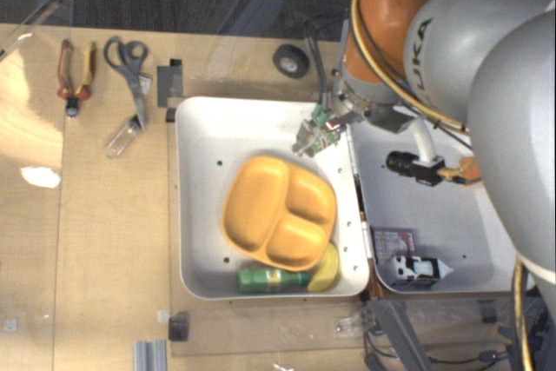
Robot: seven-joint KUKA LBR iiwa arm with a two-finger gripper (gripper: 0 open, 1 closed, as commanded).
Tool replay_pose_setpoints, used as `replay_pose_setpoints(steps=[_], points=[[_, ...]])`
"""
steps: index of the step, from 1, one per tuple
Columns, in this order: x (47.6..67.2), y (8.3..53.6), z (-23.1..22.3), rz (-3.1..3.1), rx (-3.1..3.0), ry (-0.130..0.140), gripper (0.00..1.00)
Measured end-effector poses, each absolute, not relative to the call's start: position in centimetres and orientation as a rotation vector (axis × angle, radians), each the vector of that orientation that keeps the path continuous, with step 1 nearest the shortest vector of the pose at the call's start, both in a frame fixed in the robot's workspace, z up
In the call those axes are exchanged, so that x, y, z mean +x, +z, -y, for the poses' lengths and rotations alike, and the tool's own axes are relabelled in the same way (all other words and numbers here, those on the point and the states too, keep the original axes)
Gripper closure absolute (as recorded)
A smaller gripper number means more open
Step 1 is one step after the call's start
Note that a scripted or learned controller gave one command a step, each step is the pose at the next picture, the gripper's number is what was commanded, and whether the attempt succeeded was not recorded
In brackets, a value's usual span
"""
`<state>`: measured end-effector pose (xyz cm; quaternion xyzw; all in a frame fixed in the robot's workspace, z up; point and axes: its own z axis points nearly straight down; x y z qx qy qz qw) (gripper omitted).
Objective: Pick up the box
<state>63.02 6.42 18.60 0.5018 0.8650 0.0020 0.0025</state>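
Wooden bench [104, 230], two white bins | gripper [314, 135] over left bin [195, 187] top-right corner, finger state unreadable | box [393, 241] flat in right bin [452, 213], well apart; approach probably misdirected

Grey arm [486, 56], orange band, yellow cables

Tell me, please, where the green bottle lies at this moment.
The green bottle lies on its side in the left bin, along its near wall, just under the yellow divided tray and beside a yellow fruit.
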Motion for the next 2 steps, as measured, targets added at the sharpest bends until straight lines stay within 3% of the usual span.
replay_pose_setpoints(steps=[1, 2], points=[[61.0, 18.6, 2.4, -2.814, 1.382, 0.005, 1.0], [59.9, 18.5, -2.6, -2.709, 1.583, 0.006, 1.0]])
